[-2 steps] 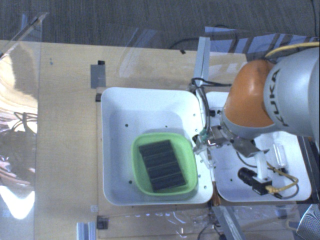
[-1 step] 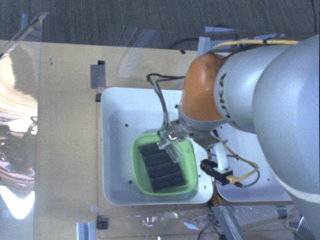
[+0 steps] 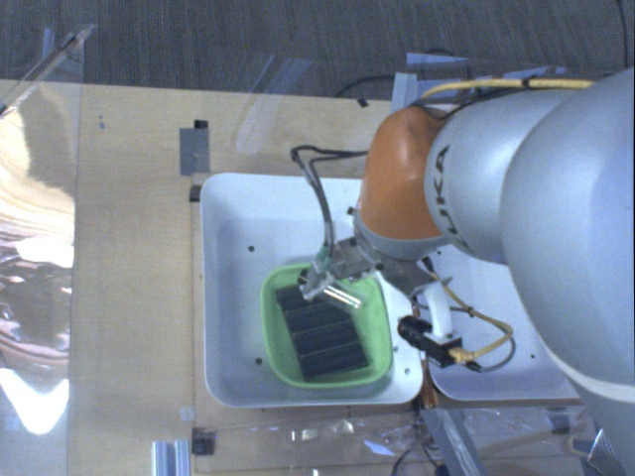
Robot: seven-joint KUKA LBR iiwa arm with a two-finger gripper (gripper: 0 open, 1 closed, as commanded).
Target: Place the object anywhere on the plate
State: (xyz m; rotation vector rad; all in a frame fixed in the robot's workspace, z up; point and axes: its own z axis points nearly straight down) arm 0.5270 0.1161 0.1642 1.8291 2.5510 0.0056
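Dark ribbed rectangular object (image 3: 320, 337) lies flat on green square plastic plate (image 3: 373, 300), near front edge of left white bin (image 3: 230, 266); gripper (image 3: 327, 286) hovers at object's far end, finger state unclear; placement likely complete.

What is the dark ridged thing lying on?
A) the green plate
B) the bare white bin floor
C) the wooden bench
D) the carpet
A: the dark ridged thing lies flat inside the green plate, which sits in the left white bin.
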